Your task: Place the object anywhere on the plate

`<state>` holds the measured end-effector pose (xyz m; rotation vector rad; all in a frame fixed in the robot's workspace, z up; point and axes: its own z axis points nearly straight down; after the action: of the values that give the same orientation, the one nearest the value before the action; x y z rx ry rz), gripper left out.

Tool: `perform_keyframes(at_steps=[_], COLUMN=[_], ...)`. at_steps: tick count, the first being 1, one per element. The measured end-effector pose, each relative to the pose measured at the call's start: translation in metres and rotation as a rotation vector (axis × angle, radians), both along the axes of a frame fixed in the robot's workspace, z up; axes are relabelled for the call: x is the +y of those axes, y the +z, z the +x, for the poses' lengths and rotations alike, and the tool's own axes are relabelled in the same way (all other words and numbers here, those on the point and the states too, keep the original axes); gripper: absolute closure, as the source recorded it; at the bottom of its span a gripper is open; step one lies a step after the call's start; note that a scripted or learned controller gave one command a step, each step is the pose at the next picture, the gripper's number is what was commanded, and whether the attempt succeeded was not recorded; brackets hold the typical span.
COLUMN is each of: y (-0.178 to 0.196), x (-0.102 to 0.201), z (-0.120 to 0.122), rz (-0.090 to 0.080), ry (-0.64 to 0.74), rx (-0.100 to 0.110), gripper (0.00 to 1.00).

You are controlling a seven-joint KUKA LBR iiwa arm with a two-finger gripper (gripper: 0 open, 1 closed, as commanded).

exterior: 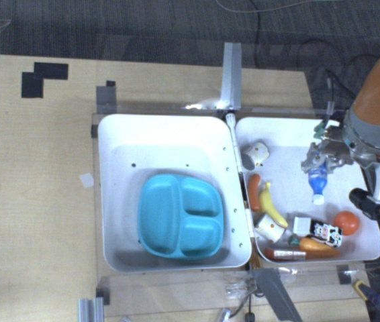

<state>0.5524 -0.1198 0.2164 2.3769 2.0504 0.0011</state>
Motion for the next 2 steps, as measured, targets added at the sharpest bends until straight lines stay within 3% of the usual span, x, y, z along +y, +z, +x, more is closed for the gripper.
perform_keyframes(at_steps=[1,2], y=[-0.026,-0.066], x=[0.084,0.028], z=[-0.019,0.003], rz=[0.002,0.001], ry=[0.019,-0.304], rx=[0.002,0.003], gripper=[1.0,1.0])
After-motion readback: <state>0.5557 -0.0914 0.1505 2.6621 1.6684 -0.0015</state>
